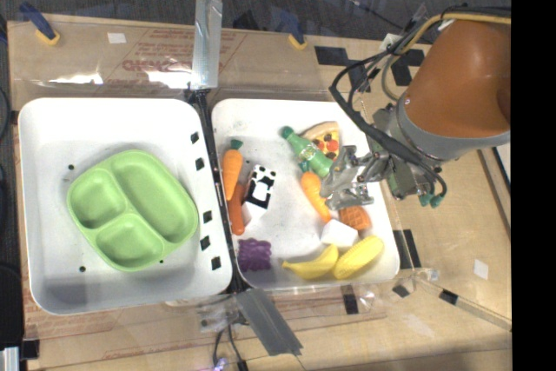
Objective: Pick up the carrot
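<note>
Robot gripper [346, 180] above a toy-filled bin.
Carrot [314, 195] just left of it, lying diagonally; finger state cannot be told.

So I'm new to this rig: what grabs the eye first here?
The green tray in the left bin, and the arm's orange band at right. The gripper hangs over the right bin's toys, by one carrot; another carrot lies at its left wall.

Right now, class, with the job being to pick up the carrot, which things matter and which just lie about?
Job:
orange carrots
metal two-finger gripper

Lying about:
green divided plate
yellow bananas
purple grapes
pizza slice
green bottle
</note>
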Robot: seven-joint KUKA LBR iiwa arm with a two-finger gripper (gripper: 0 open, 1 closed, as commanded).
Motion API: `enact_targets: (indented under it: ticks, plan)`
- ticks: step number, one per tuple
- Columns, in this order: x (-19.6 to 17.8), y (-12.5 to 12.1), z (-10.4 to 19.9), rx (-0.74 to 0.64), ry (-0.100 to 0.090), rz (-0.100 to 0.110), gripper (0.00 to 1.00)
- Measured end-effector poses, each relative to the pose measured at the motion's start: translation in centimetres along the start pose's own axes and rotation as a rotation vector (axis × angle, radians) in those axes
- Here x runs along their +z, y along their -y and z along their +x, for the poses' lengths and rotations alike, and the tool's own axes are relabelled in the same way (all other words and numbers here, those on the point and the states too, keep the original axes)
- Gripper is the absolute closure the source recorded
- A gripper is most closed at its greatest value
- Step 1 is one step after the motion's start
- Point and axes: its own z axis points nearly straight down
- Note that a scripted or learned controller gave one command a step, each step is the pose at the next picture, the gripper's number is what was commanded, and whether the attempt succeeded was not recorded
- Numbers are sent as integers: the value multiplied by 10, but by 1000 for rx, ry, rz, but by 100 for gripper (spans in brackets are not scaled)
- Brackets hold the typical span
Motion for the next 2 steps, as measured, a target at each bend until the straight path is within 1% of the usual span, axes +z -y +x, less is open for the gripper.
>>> enact_targets:
  ticks: [1, 2]
  plan:
    - [-11, 0, -1, -3, 3, 2, 100]
    - [182, -13, -23, -571, -14, -13, 100]
